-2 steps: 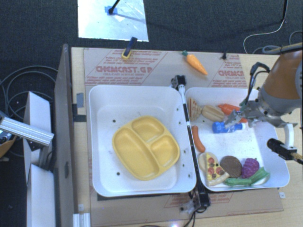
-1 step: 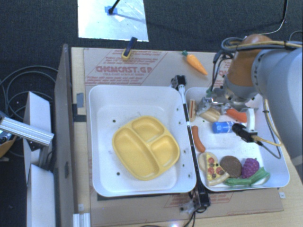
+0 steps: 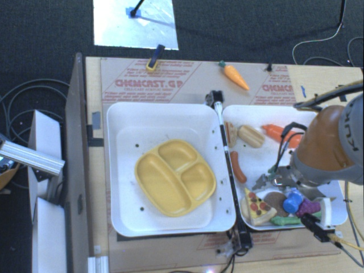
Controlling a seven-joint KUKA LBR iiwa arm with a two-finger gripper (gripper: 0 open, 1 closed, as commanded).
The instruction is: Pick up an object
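Board under bins reads CHEMCAST GP | gripper (image 3: 272,181) low in right bin (image 3: 250,118), grip state unreadable | pizza slice (image 3: 257,205) just beside (crowded corner) | yellow tray (image 3: 174,177) fills left bin (image 3: 122,147)

Smooth white plastic bins (image 3: 122,152), a glossy yellow plastic divided plate (image 3: 173,176), shiny plastic toy carrot (image 3: 235,77), matt pale bread roll (image 3: 251,135), printed brown cardboard sheet (image 3: 187,79), rough dark carpet floor (image 3: 40,27), reflective silvery foil square (image 3: 119,19), arm's glossy orange band (image 3: 324,138)
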